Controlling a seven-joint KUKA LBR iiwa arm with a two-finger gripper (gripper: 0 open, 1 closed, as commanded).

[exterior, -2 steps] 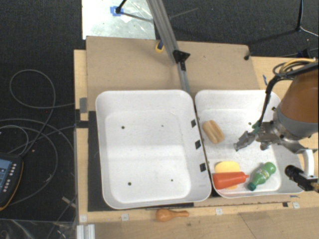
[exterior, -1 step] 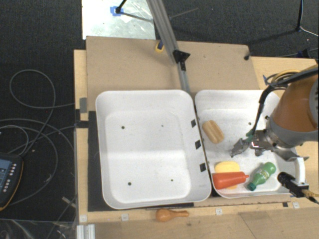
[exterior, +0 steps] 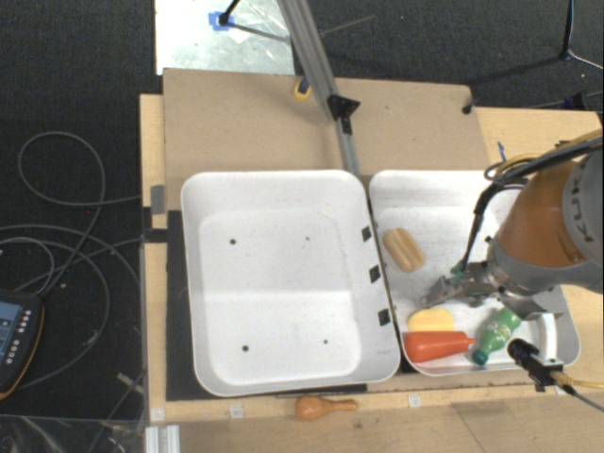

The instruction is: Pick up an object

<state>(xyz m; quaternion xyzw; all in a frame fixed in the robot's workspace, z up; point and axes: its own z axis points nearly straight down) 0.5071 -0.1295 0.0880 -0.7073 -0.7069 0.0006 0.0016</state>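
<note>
The right bin [exterior: 415,196] holds a tan bread-like piece [exterior: 403,249] near its left wall. At its front edge lie a yellow piece [exterior: 430,320], a red-orange carrot-like piece [exterior: 436,345] and a green bottle [exterior: 494,335]. My gripper [exterior: 455,284] hangs low over the middle of this bin, just above the yellow piece and to the right of the bread piece. The orange-banded wrist [exterior: 543,220] covers the bin's right part. I see nothing between the fingers, and the wrist hides how they stand.
The left bin [exterior: 212,196] lies beside the right one, with black clips [exterior: 375,274] on the shared wall. A tan pear-shaped object [exterior: 321,406] rests on the bench in front of the bins. A slanted metal pole [exterior: 316,59] crosses the back.
</note>
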